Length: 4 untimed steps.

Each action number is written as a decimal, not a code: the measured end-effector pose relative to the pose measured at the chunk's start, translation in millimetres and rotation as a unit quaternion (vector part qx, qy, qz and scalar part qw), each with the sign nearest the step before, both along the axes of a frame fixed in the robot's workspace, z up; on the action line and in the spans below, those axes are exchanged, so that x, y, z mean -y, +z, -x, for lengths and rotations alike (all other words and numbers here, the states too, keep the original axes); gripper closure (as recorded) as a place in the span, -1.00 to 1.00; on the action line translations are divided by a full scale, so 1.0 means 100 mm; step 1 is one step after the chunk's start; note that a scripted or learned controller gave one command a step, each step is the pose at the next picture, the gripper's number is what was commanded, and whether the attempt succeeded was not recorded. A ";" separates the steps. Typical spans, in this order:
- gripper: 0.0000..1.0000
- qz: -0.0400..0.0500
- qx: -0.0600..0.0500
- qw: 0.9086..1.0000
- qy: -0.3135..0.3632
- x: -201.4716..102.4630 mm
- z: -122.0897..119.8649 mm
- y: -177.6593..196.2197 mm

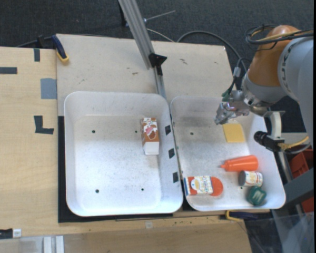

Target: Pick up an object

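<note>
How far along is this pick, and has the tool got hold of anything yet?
Done: the arm has reached over the right bin, with the tool at the upper edge of the yellow block. In hand: nothing visibly; the block lies flat on the bin floor. Left: grasp and lift. The orange bottle, small jar, green object and red-and-white packet lie untouched, as does the carton in the left bin.

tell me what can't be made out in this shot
- Gripper in the camera view: too small and blurred to show how its fingers stand, or whether it touches the yellow block just beside it.
- Carton in the left bin: its label print is too small to read.
- Small jar and green object in the right bin: too small to identify further.
</note>
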<state>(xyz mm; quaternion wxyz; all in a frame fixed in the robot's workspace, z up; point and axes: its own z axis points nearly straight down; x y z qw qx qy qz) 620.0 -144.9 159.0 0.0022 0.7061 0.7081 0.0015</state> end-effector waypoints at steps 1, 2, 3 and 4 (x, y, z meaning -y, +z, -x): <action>1.00 0.000 -0.001 1.000 0.000 -0.05 -0.01 0.43; 1.00 0.000 0.000 1.000 0.000 -0.05 -0.02 0.90; 1.00 -0.001 -0.004 1.000 0.001 -0.58 0.17 0.76; 1.00 -0.002 -0.004 1.000 0.002 -1.08 0.40 0.83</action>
